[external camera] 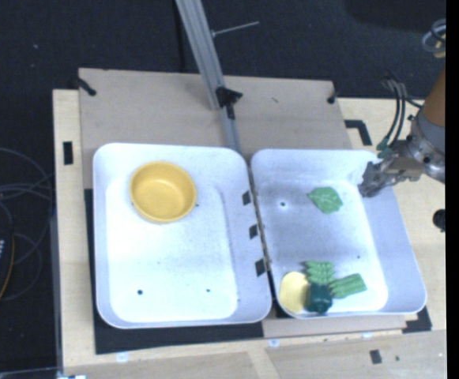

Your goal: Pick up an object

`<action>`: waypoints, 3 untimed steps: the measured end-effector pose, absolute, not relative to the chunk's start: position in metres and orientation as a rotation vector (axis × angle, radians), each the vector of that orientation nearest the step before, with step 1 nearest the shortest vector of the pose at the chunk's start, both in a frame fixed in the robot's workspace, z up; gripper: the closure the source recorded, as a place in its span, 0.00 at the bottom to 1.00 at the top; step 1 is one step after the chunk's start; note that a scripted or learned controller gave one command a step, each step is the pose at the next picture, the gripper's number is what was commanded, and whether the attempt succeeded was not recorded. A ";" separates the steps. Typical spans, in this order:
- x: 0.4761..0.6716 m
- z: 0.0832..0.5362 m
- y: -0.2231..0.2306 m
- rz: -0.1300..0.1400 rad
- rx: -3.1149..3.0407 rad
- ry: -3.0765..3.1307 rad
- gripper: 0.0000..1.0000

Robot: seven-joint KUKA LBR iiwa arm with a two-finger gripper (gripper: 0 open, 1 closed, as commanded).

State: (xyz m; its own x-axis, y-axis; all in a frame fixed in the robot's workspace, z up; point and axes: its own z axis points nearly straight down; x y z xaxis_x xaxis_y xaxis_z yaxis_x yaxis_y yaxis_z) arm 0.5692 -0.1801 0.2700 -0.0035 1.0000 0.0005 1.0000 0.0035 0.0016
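Nearest, green toys (333, 284) beside a small yellow piece (292, 290) crowd the right bin's (387, 235) front edge; gripper (371, 181) above its right rim, jaws' state unclear.

A pale wooden bench (166, 109) stands on dark floor (24, 38).

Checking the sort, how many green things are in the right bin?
2 clear: a pale green crumpled piece mid-bin, and a green ridged toy at the near edge. A darker teal lump beside it may be separate.
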 end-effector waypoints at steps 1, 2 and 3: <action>0.581 0.256 -0.135 0.000 2.218 2.225 1.00; 0.599 0.254 -0.091 0.001 2.218 2.225 1.00; 0.606 0.242 -0.043 0.000 2.219 2.225 1.00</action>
State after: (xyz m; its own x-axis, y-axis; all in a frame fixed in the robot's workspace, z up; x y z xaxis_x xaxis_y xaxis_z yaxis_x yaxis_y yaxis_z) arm 0.6058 -0.0435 0.2415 -0.0026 1.0000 0.0000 1.0000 0.0026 -0.0003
